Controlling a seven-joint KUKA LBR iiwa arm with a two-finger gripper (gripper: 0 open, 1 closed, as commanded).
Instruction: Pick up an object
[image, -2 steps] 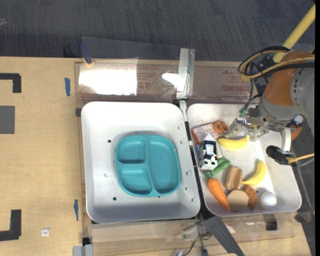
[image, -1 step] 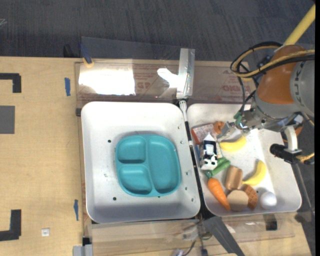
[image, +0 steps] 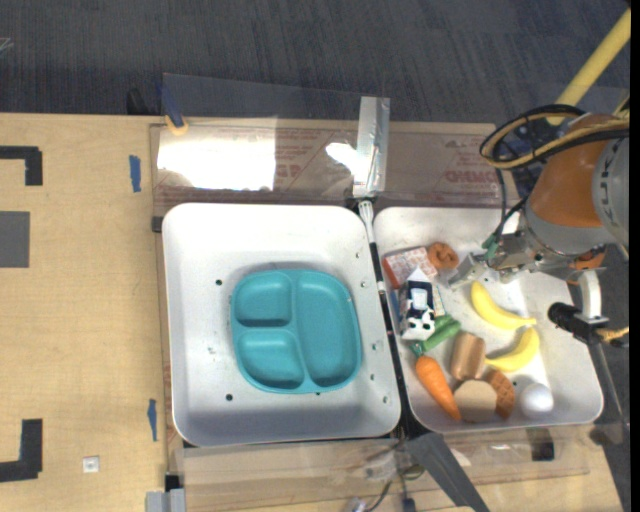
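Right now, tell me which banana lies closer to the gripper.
The upper banana, curving just below the gripper. The other banana lies further down the right bin, beside the white ball.

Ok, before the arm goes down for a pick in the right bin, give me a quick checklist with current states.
1. Gripper over the right bin, near its upper edge: ok.
2. Fingers open for a grasp: cannot tell, they are too small and cluttered to read.
3. Nothing held already: cannot tell.
4. A clear target nearby: ok, the upper banana lies just below the gripper.
5. Target free of neighbours: not ok, the second banana and the other toys crowd together.
6. Left bin's teal tray out of the arm's way: ok.
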